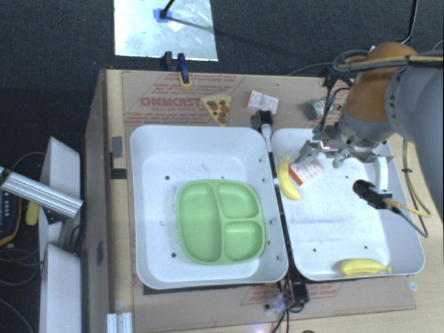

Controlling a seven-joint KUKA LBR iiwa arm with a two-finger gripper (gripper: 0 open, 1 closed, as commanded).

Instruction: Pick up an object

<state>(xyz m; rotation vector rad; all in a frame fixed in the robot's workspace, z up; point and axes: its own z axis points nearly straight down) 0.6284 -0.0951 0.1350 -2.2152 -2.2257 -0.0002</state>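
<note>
End effector [320, 151] grip unclear, over white-and-red packet [306, 171]; cardboard [166, 103] reads "CHEMCAST"

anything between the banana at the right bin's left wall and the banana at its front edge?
Camera view: bare white bin floor between yellow banana at left wall and yellow banana at front edge.

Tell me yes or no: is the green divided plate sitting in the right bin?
No, the green divided plate lies in the left bin, while the right bin holds two bananas.
</note>
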